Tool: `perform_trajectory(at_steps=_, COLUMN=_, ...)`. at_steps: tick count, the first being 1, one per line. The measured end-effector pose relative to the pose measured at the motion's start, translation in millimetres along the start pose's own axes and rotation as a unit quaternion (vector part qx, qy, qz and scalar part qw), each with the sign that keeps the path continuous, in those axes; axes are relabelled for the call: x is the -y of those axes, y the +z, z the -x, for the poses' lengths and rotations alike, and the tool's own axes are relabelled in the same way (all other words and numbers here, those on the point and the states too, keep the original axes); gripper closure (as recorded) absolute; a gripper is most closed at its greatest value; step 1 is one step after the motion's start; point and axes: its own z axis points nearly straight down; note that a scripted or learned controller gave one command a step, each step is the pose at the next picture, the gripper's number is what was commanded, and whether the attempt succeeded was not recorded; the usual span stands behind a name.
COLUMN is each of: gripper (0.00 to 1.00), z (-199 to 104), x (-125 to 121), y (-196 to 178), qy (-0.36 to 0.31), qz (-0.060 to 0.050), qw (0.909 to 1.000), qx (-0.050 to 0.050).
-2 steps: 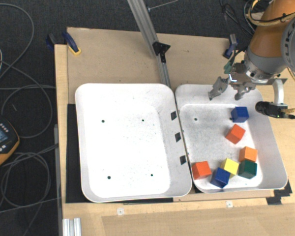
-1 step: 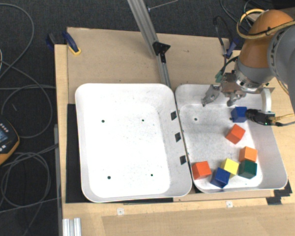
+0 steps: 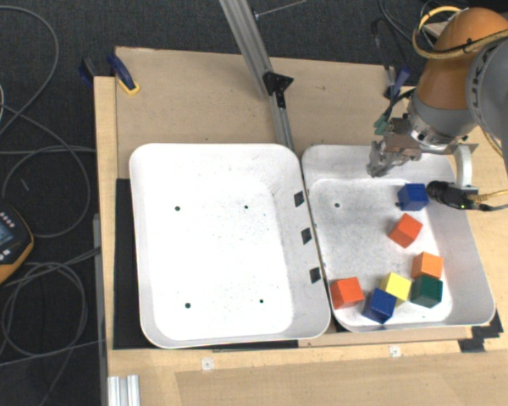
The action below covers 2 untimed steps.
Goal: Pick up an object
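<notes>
At upper right, the arm (image 3: 457, 66) angles down, gripper (image 3: 383, 164) over the right bin's (image 3: 474, 269) far edge; finger state unclear.

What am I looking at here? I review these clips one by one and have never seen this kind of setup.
A single fixed camera looks down at a slant on a bench with two shallow white bins. The grey and orange machine at right is a robot arm; its gripper hangs over the far end of the right bin, with nothing visibly between its fingers. That bin holds small cubes: a blue cube nearest the gripper, three orange ones, one yellow, one green and another blue. The left bin sits beside it. The goal is to pick up an object.
</notes>
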Motion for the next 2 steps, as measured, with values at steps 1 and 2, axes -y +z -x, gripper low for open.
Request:
perform_trajectory(at_steps=1, gripper=1.00, z=-9.4, x=-7.6, y=-57.1, qy=-0.001, qz=0.003, qw=1.0000, qx=0.001)
perform_trajectory(at_steps=2, gripper=1.00, z=-13.3, x=-10.8, y=-122.7, qy=-0.001, qz=0.004, qw=1.0000, qx=0.001)
